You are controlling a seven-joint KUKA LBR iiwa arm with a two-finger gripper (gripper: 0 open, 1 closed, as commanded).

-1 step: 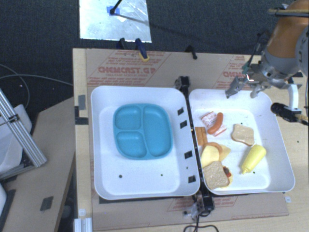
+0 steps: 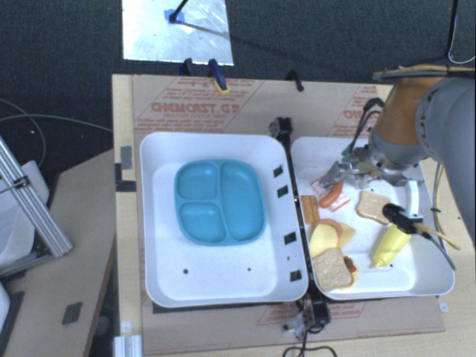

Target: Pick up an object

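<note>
Camera view gives you two shallow white plastic bins on a cardboard-covered tabletop. Your left bin carries a smooth turquoise divided plate with three rounded compartments. Your right bin is crowded with toy food: a slim orange carrot-shaped piece, a tan bread slice, a glossy yellow squeeze bottle, a pale yellow rounded cheese-like piece and a brown-crusted sandwich. Your grey arm with its orange band comes in from the right, and the metal gripper is low in that bin's upper left. The orange piece lies just below and beside the fingers; whether they're open or pinched, I cannot tell.
</note>
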